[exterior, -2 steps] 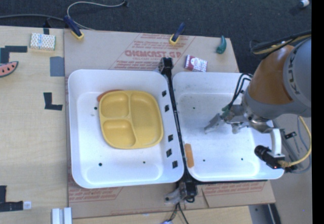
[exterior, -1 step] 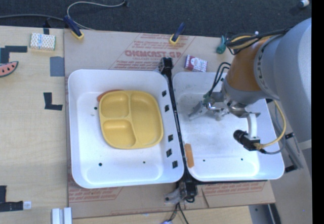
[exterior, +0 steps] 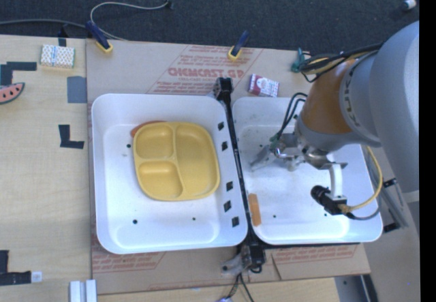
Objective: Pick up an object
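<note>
1. Our gripper (exterior: 262,157) hangs over the right bin (exterior: 354,225); we cannot tell its state from this slant.
2. The orange piece (exterior: 254,208) lies below the jaws, against the bin's left wall.
3. We judge the wall may block one finger there.
4. The yellow tray (exterior: 176,161) sits left of the jaws, likely too broad.

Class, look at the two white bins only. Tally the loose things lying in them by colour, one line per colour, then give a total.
Yellow: 1, the divided tray in the left bin
Orange: 1, the small stick-shaped piece in the right bin
Total: 2
</note>
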`<state>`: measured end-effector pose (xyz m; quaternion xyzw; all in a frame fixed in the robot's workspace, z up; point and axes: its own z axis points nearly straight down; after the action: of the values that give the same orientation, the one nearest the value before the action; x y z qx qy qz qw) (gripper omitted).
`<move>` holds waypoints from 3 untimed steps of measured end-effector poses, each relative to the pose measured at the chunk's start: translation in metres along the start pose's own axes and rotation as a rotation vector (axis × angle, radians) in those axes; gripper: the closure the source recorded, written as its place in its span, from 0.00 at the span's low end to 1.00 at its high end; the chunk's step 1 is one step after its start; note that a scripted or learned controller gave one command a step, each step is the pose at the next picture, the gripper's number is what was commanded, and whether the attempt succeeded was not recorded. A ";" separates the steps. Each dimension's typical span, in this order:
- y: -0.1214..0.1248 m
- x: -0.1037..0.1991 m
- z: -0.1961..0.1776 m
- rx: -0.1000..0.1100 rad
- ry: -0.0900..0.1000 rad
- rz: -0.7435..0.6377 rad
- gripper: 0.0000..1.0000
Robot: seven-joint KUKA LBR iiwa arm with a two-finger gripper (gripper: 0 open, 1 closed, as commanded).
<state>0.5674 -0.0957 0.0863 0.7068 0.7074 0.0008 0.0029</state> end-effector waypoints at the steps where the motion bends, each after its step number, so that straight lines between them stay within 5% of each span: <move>1: 0.101 -0.001 0.002 0.004 0.002 -0.001 0.00; 2: 0.101 -0.001 -0.008 0.005 -0.001 -0.002 1.00; 3: 0.101 -0.001 -0.008 0.006 -0.001 -0.002 0.00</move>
<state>0.6684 -0.0968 0.0947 0.7060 0.7082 -0.0018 0.0014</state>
